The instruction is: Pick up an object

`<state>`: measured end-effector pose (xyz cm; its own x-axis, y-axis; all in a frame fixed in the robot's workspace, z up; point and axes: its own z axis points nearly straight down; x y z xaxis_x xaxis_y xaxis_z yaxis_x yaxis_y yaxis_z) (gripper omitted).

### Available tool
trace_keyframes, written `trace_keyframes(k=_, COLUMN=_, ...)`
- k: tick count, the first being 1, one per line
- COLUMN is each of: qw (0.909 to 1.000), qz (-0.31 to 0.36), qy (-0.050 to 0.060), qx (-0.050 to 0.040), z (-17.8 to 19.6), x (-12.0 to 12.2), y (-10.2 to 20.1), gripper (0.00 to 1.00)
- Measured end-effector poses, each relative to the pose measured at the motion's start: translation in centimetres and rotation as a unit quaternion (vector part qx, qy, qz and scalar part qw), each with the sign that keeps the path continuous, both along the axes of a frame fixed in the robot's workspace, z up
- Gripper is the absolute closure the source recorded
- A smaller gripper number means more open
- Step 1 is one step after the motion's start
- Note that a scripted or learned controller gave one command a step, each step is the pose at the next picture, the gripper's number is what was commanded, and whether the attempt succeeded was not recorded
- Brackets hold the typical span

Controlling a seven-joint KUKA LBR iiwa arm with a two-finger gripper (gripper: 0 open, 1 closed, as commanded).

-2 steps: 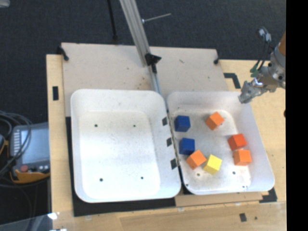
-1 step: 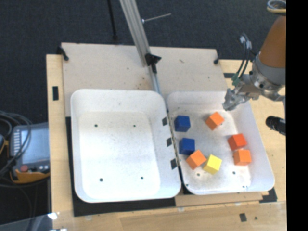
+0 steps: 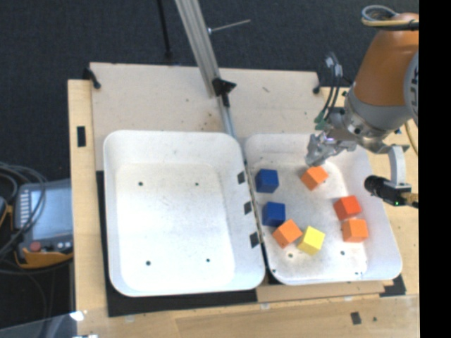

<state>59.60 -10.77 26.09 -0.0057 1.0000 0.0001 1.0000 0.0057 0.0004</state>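
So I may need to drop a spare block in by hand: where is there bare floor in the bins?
The left bin is bare wall to wall. In the right bin, free patches lie along the near rim below the yellow cube. The middle is crowded with blue, orange and red cubes; the gripper hangs over the far part.

The arm (image 3: 386, 62) is cut off by the right edge of the camera view, so its upper links go unseen. The gripper (image 3: 320, 153) sits just above an orange block (image 3: 314, 177) — too small and blurred to tell whether they touch. The grey device (image 3: 39, 217) at the left runs off the edge.
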Motion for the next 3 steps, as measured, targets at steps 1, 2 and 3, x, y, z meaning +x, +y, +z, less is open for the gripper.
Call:
trace_keyframes(k=1, qw=1.0000, qz=0.001, qy=0.000, qx=0.0007, z=-0.5, x=-1.5, y=6.0, gripper=1.00)
trace_keyframes(k=2, qw=1.0000, qz=0.001, qy=0.001, qx=0.0006, z=-1.8, x=-2.8, y=11.6, gripper=1.00)
trace_keyframes(k=3, qw=1.0000, qz=0.001, qy=0.001, qx=0.0009, z=-2.7, x=-4.7, y=17.2, gripper=1.00)
